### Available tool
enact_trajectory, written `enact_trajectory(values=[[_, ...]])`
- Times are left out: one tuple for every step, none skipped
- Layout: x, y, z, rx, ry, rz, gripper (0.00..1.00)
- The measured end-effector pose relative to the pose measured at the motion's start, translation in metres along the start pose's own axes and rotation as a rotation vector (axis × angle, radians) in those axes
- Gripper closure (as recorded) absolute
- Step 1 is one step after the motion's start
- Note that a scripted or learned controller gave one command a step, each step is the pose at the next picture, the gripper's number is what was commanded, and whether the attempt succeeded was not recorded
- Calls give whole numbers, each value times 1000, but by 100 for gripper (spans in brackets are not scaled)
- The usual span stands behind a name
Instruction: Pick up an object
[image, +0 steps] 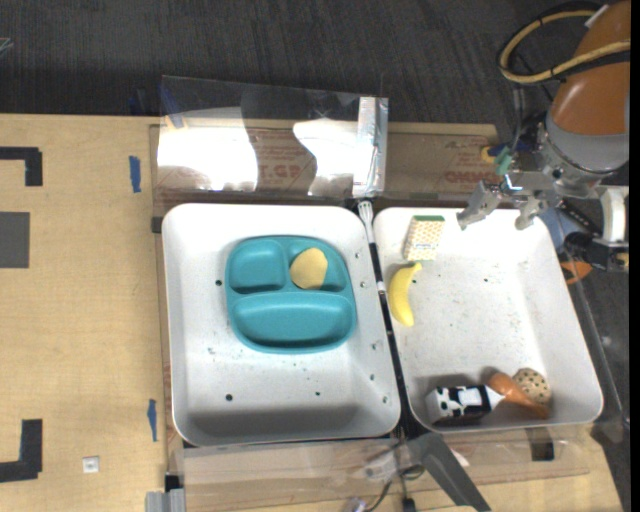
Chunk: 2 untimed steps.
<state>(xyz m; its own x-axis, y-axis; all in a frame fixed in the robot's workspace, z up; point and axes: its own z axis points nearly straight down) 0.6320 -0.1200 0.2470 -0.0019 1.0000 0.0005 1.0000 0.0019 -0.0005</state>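
My gripper (500, 210) hangs over the far right corner of the right bin (560, 290), open, with nothing between its fingers. In that bin a yellow banana (402, 293) lies near the left wall, and a small yellow-and-white carton (424, 237) rests just beyond it. Along the bin's near edge sit a black-and-white cow toy (462, 402) and an orange and tan speckled toy (522, 387). All of these lie well left of or nearer than the gripper.
The left bin (190, 330) holds a teal divided plate (290, 297) with a yellow lemon-like piece (309, 268) in its far right compartment. A clear plastic sheet (275, 150) stands behind the bins. Cables (540, 45) loop above the arm.
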Motion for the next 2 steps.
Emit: enact_trajectory(values=[[31,-5,123,9,1,-55,0],[24,37,160,-6,-2,-86,0]])
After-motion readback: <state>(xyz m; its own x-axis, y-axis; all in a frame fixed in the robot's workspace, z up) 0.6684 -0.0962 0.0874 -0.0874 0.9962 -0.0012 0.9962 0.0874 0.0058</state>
